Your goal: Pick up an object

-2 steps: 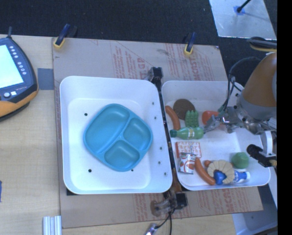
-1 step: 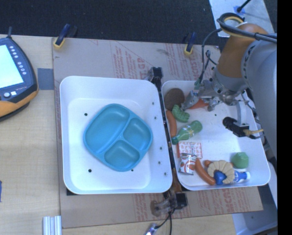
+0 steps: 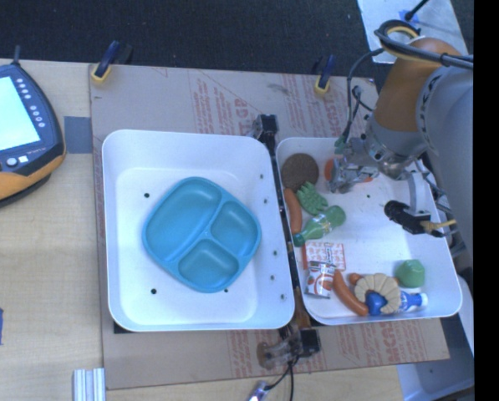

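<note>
Pale wood formed the bench, with brown cardboard under two white bins. A blue divided plate lay in the left bin. The right bin held a brown disc, a carrot, a green bottle, a small carton, a green ball and a round pastry toy. The gripper hung low over that bin's far end, beside the brown disc; whether it was spread or pressed together could not be told.
</note>
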`<act>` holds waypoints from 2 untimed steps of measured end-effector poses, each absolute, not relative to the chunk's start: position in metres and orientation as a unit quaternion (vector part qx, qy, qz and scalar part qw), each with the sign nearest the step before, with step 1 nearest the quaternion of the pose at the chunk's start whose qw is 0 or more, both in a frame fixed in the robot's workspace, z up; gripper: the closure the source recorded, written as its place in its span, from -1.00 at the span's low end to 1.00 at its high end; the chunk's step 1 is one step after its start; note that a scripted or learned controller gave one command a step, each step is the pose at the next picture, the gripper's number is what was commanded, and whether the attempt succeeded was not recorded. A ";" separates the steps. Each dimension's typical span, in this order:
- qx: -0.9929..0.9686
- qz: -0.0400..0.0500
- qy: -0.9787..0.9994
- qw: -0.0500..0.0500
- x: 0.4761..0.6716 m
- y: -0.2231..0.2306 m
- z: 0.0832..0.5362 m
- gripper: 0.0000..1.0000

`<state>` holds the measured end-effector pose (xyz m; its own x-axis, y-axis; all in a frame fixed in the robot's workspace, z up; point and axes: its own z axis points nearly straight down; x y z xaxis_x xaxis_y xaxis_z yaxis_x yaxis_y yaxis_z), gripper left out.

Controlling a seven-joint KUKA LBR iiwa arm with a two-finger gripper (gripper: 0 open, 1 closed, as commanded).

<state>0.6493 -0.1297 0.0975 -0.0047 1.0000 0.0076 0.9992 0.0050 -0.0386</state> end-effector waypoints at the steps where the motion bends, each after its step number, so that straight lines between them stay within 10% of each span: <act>1: -0.705 0.010 -0.709 0.016 0.650 -0.129 0.098 -1.00; 2: -0.704 0.011 -0.710 0.016 0.650 -0.130 0.109 1.00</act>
<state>0.6500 -0.1299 0.1085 -0.0086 0.9999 0.0074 0.9992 0.0089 -0.0383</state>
